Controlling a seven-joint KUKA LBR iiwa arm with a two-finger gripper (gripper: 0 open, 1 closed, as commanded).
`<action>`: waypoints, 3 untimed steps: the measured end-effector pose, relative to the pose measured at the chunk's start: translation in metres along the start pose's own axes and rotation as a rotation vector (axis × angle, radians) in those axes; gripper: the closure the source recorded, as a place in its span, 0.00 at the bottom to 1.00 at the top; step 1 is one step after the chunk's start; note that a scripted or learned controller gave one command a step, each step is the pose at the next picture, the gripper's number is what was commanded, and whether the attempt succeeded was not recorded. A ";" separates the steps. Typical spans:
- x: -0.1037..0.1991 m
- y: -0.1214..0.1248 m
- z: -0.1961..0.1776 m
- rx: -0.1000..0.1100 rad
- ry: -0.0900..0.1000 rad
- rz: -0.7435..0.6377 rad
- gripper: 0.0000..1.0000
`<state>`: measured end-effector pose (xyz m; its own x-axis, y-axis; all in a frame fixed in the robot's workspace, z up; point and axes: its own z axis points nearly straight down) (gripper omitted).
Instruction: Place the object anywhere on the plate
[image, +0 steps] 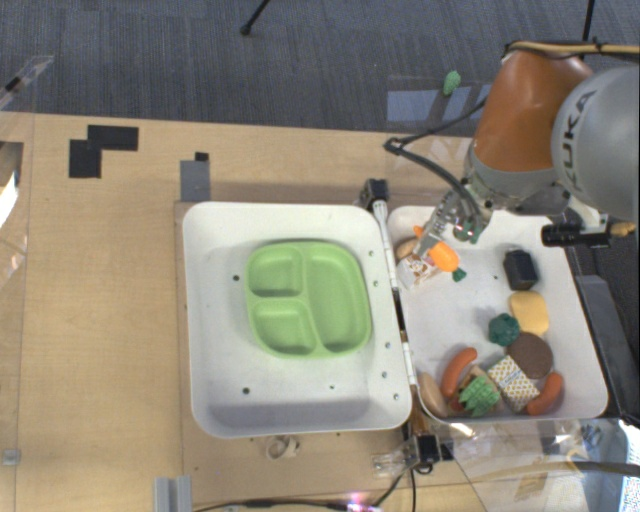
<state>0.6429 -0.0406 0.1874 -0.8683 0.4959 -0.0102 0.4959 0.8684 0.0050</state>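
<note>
Two shallow white bins (215, 400) divide the job: the gripper (436, 250) (fingers clamped on a small orange toy (444, 259)) hangs right of the green compartment plate (305, 298).

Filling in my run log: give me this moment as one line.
gripper: over right bin, at small orange carrot-like toy | grasp: unclear | green three-compartment plate: left bin, nothing on it

A black block (519, 268), a yellow piece (530, 312) and a dark green piece (503, 328) are lying in the right bin (590, 395), while a brown disc (531, 354), a checkered piece (511, 378) and two sausages (458, 369) are crowding its near edge
</note>
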 end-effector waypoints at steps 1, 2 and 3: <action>0.065 0.055 -0.046 -0.002 0.002 0.302 1.00; 0.065 0.053 -0.046 -0.001 0.001 0.304 0.00; 0.065 0.058 0.002 0.002 0.005 0.072 0.00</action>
<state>0.6151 0.0426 0.1851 -0.8304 0.5571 -0.0048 0.5571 0.8305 0.0040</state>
